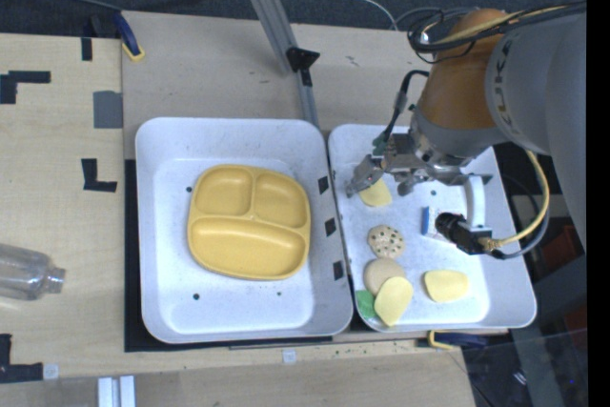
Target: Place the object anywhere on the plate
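Yellow food pieces lie in the right bin (505, 286), and the one nearest the gripper (383, 178) is a small pale yellow piece (376, 194) at the upper left part of that bin, close to the wall between the two bins. The gripper is just above this piece, and its two fingers are spread apart: one finger (363, 177) points down and to the left, touching or almost touching the left edge of the piece, and the other finger (408, 181) stands on the right side of it. Whether the fingers really press on the piece, I cannot tell; it seems to lie on the bin floor between them, not lifted. Lower in the same bin there is a round speckled cookie (385, 240), then a beige round piece (380, 274) touching a yellow-green piece (394, 299), with a small green thing (365, 304) at the bin's edge beside them, and another yellow piece (445, 285) a little to the right. The yellow plate (250, 221), with three compartments, rests in the middle of the left bin (162, 157), well apart from the gripper. A clear plastic bottle (27, 272) lies on the bench (57, 167) at the far left.
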You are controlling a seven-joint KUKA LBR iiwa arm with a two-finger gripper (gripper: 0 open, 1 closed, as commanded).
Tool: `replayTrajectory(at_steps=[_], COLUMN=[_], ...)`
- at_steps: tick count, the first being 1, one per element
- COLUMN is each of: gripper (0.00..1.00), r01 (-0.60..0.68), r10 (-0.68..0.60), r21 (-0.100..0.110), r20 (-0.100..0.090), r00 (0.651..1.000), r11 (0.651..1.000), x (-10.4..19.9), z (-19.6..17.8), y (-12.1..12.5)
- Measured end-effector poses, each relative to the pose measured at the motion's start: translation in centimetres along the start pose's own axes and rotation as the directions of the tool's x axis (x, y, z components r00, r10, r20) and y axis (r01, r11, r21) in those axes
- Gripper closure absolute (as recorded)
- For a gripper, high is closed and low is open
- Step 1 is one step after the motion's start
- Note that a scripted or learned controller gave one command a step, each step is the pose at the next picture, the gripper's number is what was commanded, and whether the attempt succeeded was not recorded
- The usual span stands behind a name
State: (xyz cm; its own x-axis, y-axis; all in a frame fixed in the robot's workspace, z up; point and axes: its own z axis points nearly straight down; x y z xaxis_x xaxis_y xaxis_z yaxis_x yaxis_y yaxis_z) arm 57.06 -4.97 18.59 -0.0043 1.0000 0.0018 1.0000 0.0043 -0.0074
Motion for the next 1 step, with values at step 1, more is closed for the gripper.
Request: replayTrajectory(at_steps=[1], gripper=[1.0], r01=[-0.001], r10=[0.001], r21=[-0.005], r20=[0.0], r00=[1.0], r11=[1.0], x=[-0.21], z=[-1.19], y=[0.17])
